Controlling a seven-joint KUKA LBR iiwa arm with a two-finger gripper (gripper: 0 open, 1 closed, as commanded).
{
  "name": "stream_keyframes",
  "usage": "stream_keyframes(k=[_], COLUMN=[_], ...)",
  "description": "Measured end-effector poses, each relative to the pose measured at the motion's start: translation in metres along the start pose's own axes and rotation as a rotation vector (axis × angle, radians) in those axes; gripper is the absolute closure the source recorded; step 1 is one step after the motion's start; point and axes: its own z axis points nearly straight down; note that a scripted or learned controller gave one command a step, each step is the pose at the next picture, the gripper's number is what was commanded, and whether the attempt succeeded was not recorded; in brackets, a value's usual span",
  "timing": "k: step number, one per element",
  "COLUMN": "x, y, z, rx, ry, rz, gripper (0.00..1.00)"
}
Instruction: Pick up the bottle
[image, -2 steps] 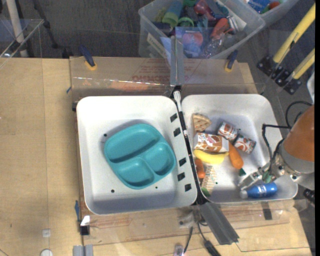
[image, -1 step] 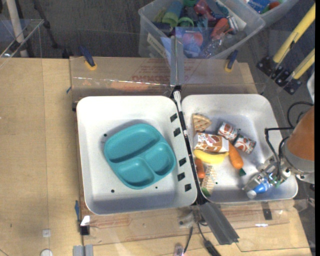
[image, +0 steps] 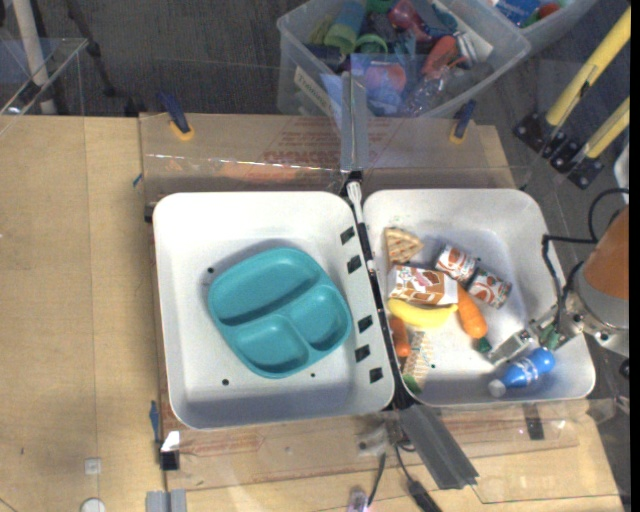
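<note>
A small blue bottle with a white cap lies on its side in the front right corner of the right bin. My gripper reaches in from the right edge and hangs just above and behind the bottle, very close to it. The grey arm with its orange band rises behind it at the right edge. Whether the gripper touches the bottle is not clear from this view.
The right bin also holds a banana, a carrot, brown-and-white packets, cans and a sandwich piece. A teal divided plate lies in the left bin. A clear tub of toys stands behind.
</note>
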Motion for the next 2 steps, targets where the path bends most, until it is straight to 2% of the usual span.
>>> stream_keyframes(k=[1, 2], x=[0.022, 0.009], y=[-0.010, -0.019], z=[0.000, 0.000], rx=[-0.007, -0.001], ry=[-0.016, -0.003], rz=[0.272, -0.006], gripper=[0.00, 0.00])
